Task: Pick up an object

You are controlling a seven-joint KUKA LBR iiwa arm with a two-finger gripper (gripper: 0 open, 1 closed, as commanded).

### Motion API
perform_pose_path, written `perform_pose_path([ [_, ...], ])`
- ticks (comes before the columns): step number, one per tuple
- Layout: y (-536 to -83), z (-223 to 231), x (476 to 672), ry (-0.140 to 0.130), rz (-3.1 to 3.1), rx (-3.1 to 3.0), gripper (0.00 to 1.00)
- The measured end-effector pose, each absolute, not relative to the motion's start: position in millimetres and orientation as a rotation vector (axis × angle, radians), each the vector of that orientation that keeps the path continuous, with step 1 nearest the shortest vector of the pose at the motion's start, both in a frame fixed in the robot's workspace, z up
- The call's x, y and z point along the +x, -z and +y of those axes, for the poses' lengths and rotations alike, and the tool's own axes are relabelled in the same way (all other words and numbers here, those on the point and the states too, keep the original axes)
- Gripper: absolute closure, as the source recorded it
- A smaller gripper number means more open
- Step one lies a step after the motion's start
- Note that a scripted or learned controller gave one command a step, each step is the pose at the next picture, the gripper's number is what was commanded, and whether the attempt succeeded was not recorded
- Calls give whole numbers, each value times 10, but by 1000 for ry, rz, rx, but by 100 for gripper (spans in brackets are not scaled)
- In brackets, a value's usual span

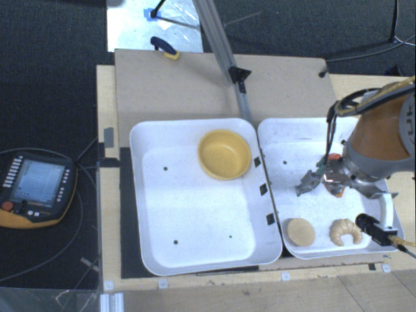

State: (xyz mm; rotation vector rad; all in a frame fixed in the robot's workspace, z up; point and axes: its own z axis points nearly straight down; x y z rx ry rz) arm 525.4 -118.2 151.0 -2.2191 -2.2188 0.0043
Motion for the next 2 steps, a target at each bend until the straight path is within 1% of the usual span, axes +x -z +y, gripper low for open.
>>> perform_pose_path([
  [1, -888, -1178, 5216, -4, -2219, -2219, 0],
  [2, -1018, -1180, 5233, 1, -2222, -2222, 100],
])
